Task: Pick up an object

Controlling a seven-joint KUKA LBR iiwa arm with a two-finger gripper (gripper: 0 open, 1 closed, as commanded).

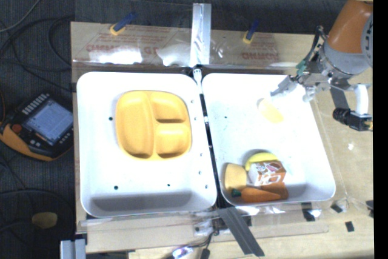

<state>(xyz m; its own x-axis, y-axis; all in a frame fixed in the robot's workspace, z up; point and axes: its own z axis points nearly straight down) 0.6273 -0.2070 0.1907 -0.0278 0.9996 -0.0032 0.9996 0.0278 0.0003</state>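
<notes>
My gripper [296, 91] hangs over the far right part of the right bin [306, 148], open, with nothing between its fingers. A pale yellow object [271, 111] lies on the bin floor just below and left of the left fingertip [282, 89], apart from it. At the bin's near edge, several items are bunched together: a tan block [234, 176], a yellow round piece [260, 159], an orange and white carton [268, 174] and an orange carrot [262, 193].
The left bin [97, 148] holds a yellow divided tray [153, 124]. A metal divider [205, 124] separates the bins. Clips and plastic sheeting lie behind the bins, and a handheld pendant [42, 124] sits on the floor at far left.
</notes>
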